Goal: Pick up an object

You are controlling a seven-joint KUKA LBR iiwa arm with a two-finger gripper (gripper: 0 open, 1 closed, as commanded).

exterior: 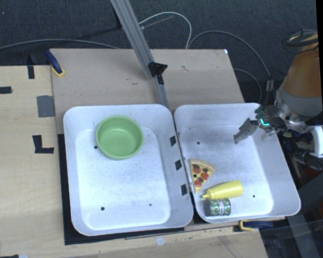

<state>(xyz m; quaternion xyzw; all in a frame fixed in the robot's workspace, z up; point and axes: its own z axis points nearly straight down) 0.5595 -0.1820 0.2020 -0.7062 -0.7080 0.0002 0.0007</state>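
Note:
The right bin [276, 197] holds a pizza slice toy [200, 174], a yellow mustard bottle [223, 191] lying on its side and a small green can [218, 207] at the front wall. A green bowl [119, 137] sits in the left bin [84, 214]. My gripper [253, 128] hangs over the right bin's far right part, well apart from the three objects at the front. Its fingers spread apart with nothing between them.
A grey pole [136, 36] slants down from the top to the bins' back edge. Cables loop behind the right bin. The arm's orange-banded body [304, 80] stands at the right edge.

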